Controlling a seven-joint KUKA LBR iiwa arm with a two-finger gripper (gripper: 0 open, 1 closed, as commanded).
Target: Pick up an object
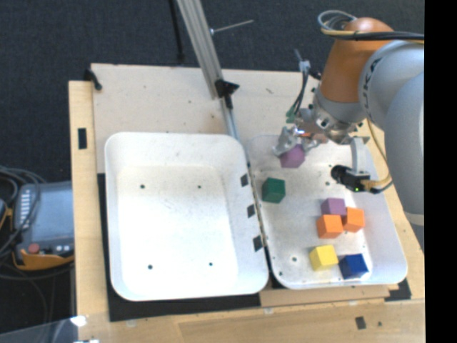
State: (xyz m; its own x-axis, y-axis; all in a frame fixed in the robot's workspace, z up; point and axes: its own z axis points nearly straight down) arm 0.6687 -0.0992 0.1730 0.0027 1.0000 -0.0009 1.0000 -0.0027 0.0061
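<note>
We see the gripper (291, 147) clamped on a purple block (292, 157), lifted above the right bin's (385, 224) far end. Green cube (273, 190) sits just below-left of it. Purple (333, 207), two orange (330, 226) (354, 219), yellow (323, 256), blue (353, 265) cubes cluster farther toward the near right corner.

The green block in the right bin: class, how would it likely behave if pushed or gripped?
The green block looks cube-shaped with flat faces, so it would probably slide, not roll. It appears rigid, likely keeping shape when squeezed. It sits apart from the other blocks, so a push likely disturbs nothing else.
</note>
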